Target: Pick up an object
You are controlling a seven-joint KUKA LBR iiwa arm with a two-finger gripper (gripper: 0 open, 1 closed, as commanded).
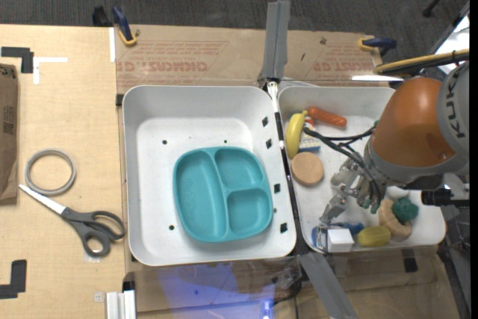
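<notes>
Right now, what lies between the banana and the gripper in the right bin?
In the camera view, a round tan disc lies between the banana and the gripper.

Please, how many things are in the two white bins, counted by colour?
Teal: 2, the divided plate and a small toy
Yellow: 2, the banana and a lemon-like piece
Orange: 1, the carrot
Tan: 2, a round disc and a lumpy piece
White: 1, a small box
Total: 8
</notes>
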